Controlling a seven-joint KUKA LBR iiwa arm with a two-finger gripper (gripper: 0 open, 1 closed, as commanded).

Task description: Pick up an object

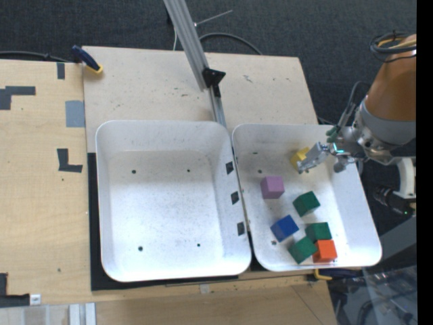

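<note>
Yellow block (300, 156) beside metal gripper (310, 162)

No legible text (anywhere visible)

Two white bins (166, 131), speckled with dark flecks, sit on a pale tan bench (40, 181). The right bin holds a yellow block (300, 157), a purple block (272, 187), a blue block (284, 227), three green blocks (306, 202) and an orange block (326, 250).
</note>
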